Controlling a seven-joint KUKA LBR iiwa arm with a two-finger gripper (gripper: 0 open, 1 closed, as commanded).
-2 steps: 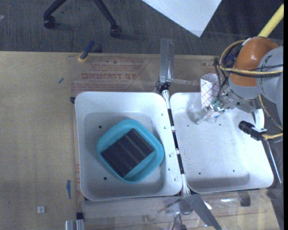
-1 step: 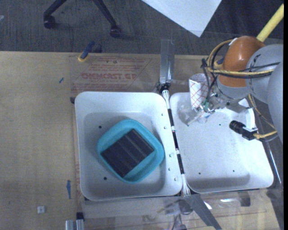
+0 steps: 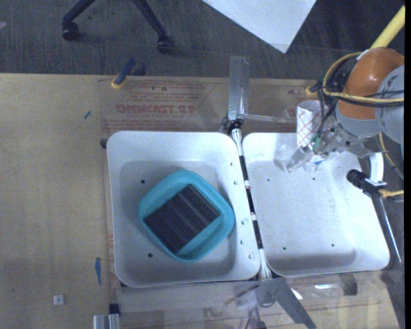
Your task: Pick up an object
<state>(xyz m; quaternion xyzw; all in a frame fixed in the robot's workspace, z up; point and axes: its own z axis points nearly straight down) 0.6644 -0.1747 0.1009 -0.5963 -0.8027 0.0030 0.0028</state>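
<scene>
A teal, rounded-square dish (image 3: 219,207) lies in the left bin (image 3: 125,154) with a dark ribbed block (image 3: 180,218) resting inside it. My gripper (image 3: 294,162) hangs over the far part of the right bin (image 3: 321,250), near its back wall, well to the right of the dish. Its pale tip points down and left toward the bin floor. Just above it, by the wrist, is a small white piece with red and green marks (image 3: 307,124); whether that piece is held I cannot make out.
A metal divider post (image 3: 238,90) stands behind the seam between the two bins. The bench top (image 3: 51,193) stretches bare wood to the left. A sheet of white paper (image 3: 263,16) lies on the floor beyond the bench.
</scene>
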